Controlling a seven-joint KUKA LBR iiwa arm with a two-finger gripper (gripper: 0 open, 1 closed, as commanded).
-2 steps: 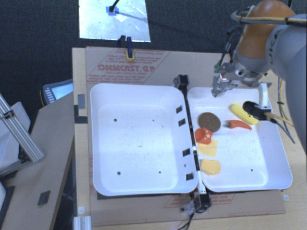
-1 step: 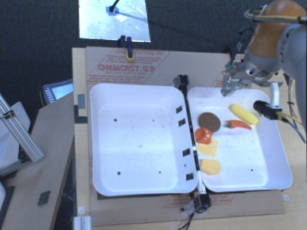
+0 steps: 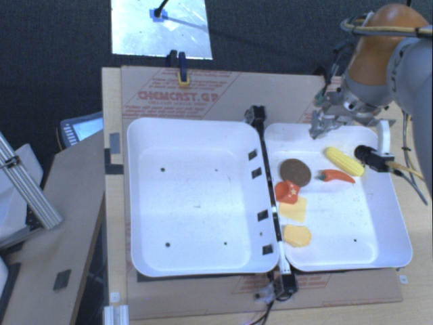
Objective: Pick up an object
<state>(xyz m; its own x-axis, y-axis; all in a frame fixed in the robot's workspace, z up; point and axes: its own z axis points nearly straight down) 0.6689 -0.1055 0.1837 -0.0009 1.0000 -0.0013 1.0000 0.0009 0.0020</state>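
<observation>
Nearest, yellow cracker (image 3: 297, 235); arm (image 3: 389, 53) hangs claw (image 3: 323, 126) over right bin (image 3: 385, 249).

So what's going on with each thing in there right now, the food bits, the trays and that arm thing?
End effector: hanging over the right bin's far edge, nothing seen between its fingers.
Corn cob: lying flat in the right bin.
Red chili: lying beside the corn.
Brown disc: flat.
Red piece: touching the yellow slice.
Orange-yellow piece: lying apart, nearest the front.
Left bin: holds no objects.
</observation>
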